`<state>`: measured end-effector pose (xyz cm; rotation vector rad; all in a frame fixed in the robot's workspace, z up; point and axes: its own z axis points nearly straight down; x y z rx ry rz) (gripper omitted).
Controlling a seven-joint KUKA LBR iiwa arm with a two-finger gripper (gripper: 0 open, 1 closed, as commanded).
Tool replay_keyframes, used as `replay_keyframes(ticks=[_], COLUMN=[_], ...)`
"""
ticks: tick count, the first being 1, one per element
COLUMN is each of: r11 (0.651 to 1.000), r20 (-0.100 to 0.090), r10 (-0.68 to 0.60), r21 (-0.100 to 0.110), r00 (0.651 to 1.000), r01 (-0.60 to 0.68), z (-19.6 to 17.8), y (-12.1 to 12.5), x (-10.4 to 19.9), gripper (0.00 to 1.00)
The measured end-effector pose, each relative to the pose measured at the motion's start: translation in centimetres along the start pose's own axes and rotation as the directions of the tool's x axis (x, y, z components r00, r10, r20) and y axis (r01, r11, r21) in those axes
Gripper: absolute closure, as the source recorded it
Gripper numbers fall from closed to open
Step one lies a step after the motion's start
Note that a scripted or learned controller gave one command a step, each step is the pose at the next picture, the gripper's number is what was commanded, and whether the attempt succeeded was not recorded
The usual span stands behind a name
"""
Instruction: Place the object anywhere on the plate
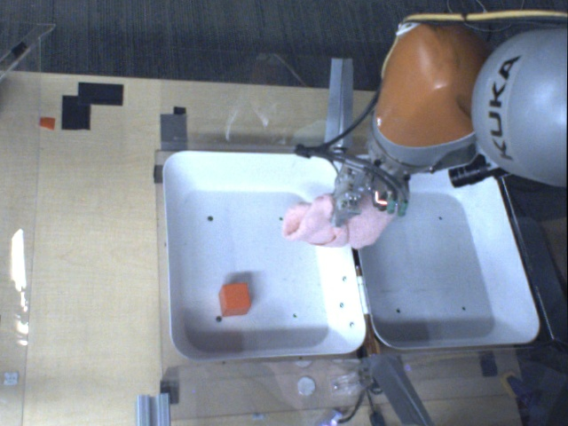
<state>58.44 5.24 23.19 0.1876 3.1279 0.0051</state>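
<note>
— Pincer status?
— I read the pincer (355,204) closed on the pink cloth (324,223), held over the left bin's (191,238) right edge.
— Other contents?
— Orange block (235,299) near that bin's bottom-left corner.

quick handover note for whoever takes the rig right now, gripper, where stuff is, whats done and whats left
Gripper: above the seam between the two bins, right at the pink cloth-like object; whether it grips it is unclear.
Pink object: bunched across the left bin's right edge, partly over the right bin.
Orange block: on the left bin's floor, near the front, apart from the gripper.
Done: nothing placed; I cannot make out a plate.
Left: confirm the grasp, find the plate, place the object.
</note>
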Motion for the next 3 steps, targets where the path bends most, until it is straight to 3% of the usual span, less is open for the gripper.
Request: replay_keyframes(ticks=[1, 2, 3], r11=[0.993, 0.993, 0.993], r20=[-0.001, -0.004, -0.003], r10=[-0.114, -0.119, -0.119], r21=[0.000, 0.000, -0.001], r00=[0.993, 0.993, 0.993], r01=[0.114, 0.119, 0.119], z=[-0.5, 0.4, 0.3], y=[4.0, 7.5, 7.5], x=[2.8, 6.2, 6.2], gripper=[1.00, 1.00, 0.00])
